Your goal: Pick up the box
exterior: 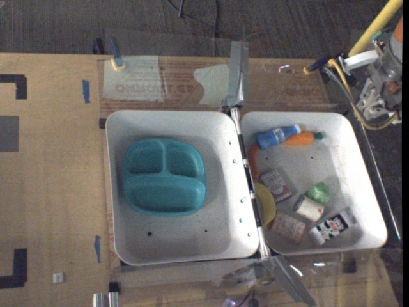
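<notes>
The right bin point(366, 171) holds several small packages. A pinkish flat box point(288, 227) lies near its front edge, and a smaller grey-and-red box point(276, 183) lies near the middle-left. Toward the front right corner lies a white carton with black spots point(332, 228). My gripper point(376, 101) hangs outside the bin, above and beyond its far right corner, well away from the boxes, and nothing shows in it.
Also in the right bin: a blue bottle point(277, 136), an orange carrot point(298, 139), a green piece point(319, 192), a small can point(309, 208) and a yellow banana point(266, 204) by the left wall. A teal divided plate point(164, 176) lies in the left bin point(121, 222).
</notes>
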`<state>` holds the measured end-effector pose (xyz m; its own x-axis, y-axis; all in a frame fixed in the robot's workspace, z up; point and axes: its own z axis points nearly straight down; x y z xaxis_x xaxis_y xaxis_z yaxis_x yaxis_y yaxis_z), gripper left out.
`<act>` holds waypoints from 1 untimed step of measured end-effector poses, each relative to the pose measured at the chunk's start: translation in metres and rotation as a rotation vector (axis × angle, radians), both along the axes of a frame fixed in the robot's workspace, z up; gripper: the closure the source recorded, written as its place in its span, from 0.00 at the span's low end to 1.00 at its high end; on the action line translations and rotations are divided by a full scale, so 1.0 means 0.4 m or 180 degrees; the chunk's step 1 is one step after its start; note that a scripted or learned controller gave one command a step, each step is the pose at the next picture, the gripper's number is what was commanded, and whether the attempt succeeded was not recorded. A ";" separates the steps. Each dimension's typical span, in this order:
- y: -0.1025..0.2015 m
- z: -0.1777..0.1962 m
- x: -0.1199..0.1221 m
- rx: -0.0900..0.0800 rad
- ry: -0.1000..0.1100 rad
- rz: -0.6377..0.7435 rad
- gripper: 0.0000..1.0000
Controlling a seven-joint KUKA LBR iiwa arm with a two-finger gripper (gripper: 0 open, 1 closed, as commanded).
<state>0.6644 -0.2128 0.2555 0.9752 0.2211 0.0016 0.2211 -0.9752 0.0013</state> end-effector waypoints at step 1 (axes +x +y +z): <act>0.002 -0.001 0.000 0.0001 0.0003 0.0002 0.00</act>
